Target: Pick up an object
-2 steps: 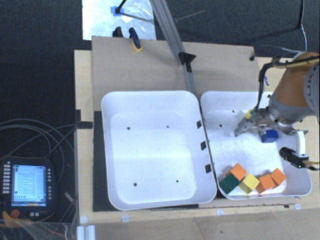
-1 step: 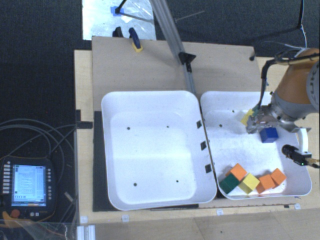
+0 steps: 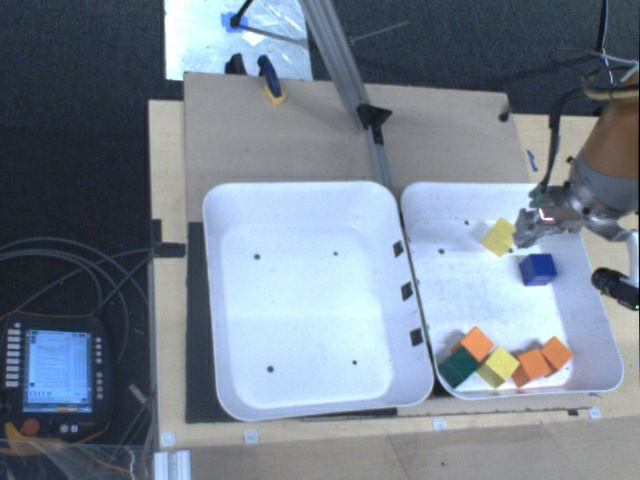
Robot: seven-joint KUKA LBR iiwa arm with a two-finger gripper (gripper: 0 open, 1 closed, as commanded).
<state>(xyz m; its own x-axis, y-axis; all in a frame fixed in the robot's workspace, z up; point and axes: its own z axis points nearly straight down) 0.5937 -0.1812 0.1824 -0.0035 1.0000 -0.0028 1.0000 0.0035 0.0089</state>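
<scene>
Camera view: arm reaches from right—gripper (image 3: 530, 220) seemingly touching yellow block (image 3: 498, 237)—finger state unclear.

A pale tan wooden bench (image 3: 300, 128) stands on dark speckled carpet (image 3: 80, 88). Off the bench's left edge, a grey handheld control pendant with lit screen (image 3: 55, 373) lies among black cables (image 3: 90, 268).

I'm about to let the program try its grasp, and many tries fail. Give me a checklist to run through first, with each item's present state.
1. Gripper over the right bin: ok.
2. A target close by: ok, yellow block lies beside the gripper.
3. Yellow block free of neighbours: ok, blue block lies apart.
4. Fingers ready: cannot tell.
5. Anything already held: cannot tell.
6. Corner cluster out of the way: ok, at the near wall.
</scene>
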